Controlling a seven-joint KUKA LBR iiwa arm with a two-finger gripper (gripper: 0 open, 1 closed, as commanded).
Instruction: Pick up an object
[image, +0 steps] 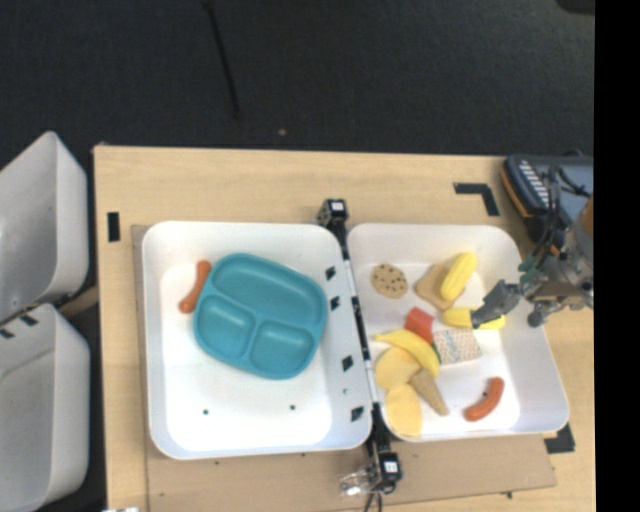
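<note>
Yellow piece (459, 318) lies w/ long axis roughly left-right in right bin (520, 400); tool (515, 300) fingers spread, released, just beside it.

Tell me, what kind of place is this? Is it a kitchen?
Probably not a kitchen: it looks like a robot practice bench. A robot gripper reaches over two white bins on a wooden bench, with toy food like a cookie.

Wooden bench (250, 180), dark floor (300, 70), white chairs (35, 220).
</note>
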